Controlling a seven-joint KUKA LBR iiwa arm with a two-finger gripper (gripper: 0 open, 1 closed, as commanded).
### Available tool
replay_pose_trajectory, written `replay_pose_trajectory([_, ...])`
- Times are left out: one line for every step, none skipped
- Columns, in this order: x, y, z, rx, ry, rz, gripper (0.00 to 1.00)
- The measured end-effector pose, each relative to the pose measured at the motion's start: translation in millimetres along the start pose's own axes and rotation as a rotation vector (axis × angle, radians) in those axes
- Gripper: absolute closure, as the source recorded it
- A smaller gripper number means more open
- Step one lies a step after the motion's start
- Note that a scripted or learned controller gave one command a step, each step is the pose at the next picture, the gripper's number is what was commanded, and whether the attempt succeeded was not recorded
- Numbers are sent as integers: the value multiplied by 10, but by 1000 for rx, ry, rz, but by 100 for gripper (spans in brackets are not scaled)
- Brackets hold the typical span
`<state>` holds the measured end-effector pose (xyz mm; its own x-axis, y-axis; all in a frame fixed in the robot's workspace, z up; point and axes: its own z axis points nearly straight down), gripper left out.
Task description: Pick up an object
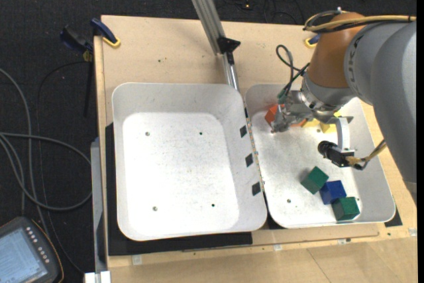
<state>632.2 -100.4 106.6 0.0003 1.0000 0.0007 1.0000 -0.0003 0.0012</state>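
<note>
The gripper [283, 121] hangs low in the right bin [278, 175] beside an orange block [270, 114] (grip state unclear); 3 blocks lie well apart.

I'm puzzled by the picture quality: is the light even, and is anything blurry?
Camera view: light is fairly even and soft; the left bin looks bright but unglared; the blocks cast faint shadows; the arm near the lens looks soft; the gripper area is murky.

Robotics lab: clamped bench [172, 53], floor cables [40, 162], teach pendant [23, 252].
</note>
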Motion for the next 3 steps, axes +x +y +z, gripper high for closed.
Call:
replay_pose_trajectory([-85,74,-552,-6,-2,0,100])
replay_pose_trajectory([-150,77,-1011,-6,-3,0,100])
replay_pose_trajectory([-64,39,-1517,-6,-2,-4,100])
